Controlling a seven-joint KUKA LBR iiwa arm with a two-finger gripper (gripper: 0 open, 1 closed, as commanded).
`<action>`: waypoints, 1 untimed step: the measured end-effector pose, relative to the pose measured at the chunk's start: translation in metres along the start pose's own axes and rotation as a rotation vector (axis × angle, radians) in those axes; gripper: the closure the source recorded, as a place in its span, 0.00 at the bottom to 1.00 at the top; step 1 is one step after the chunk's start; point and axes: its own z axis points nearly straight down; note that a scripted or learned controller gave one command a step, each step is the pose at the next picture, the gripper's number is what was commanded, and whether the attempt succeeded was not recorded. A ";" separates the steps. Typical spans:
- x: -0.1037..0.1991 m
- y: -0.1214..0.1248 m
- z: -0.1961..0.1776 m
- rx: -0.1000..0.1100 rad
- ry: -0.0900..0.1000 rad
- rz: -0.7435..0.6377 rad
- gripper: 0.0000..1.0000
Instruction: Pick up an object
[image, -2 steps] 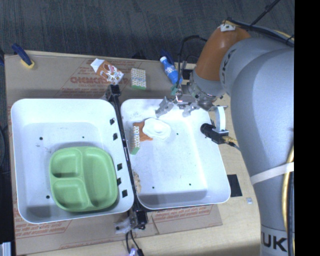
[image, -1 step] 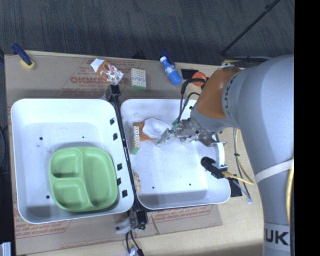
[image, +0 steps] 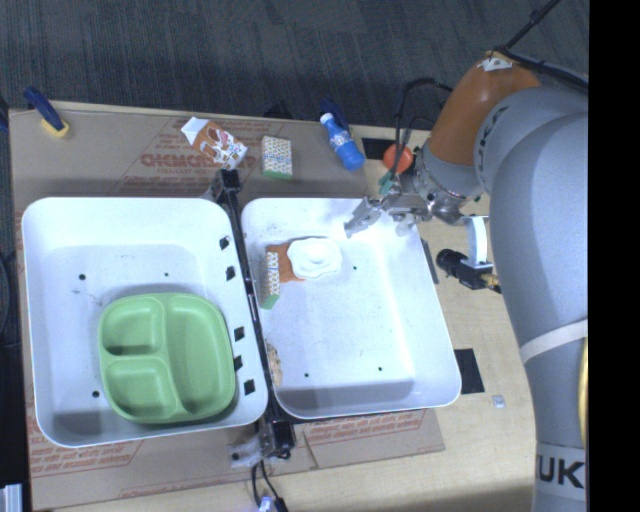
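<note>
Looks like a robotics lab, not anyone's kitchen. You've got a big grey KUKA arm (image: 530, 250) with an orange band and loose cables, two white bins (image: 60, 240) clipped together on flattened cardboard (image: 150, 160) over a bench, a green divided plate (image: 165, 355) as a test prop, and dark carpet (image: 250, 45) behind it all.

You see a thick, smooth grey arm (image: 545, 230) with an orange band (image: 470, 110) above its wrist, thin black cables looping off the band toward twelve o'clock, dark letters "UK" near its base at five o'clock, and a small pale metal tool (image: 385, 212) at nine o'clock.
</note>
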 end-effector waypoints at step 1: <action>0.042 -0.054 0.067 0.007 0.003 0.002 0.00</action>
